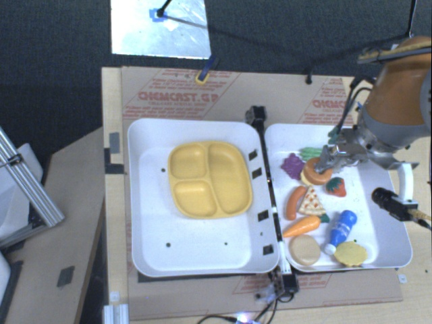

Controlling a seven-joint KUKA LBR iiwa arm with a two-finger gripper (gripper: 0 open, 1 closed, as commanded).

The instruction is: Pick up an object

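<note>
My gripper is down in the right bin, right over an orange round toy beside the purple grapes; I cannot tell whether it has hold of anything. Near it lie a strawberry, a pizza slice, a carrot and a blue bottle. The left bin holds a yellow divided plate.

Glossy white plastic bins, a matt yellow plastic tray — brown printed cardboard underneath.
</note>
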